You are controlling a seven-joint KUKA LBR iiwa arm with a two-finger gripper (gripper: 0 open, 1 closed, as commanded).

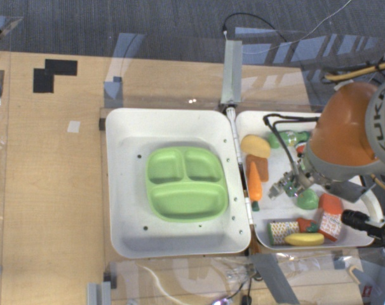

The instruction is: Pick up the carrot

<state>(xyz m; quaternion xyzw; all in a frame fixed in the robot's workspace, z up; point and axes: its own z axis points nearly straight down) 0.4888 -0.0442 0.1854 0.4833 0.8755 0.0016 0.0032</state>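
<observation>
1 brown block (261, 166) touching carrot (254, 182); gripper (286, 187) near.

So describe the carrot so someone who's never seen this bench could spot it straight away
Find the right-hand white bin, the one crowded with toy food. Against its left wall lies the carrot, below a yellow potato-like piece and beside a brown block. It is the slim orange cone with a green tip.

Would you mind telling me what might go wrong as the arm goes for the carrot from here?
1. The carrot lies against the brown block and near the bin's left wall, so the claw may nudge either or find little room.
2. The yellow potato-like piece and green item sit nearby; a mistaken grasp seems possible.
</observation>
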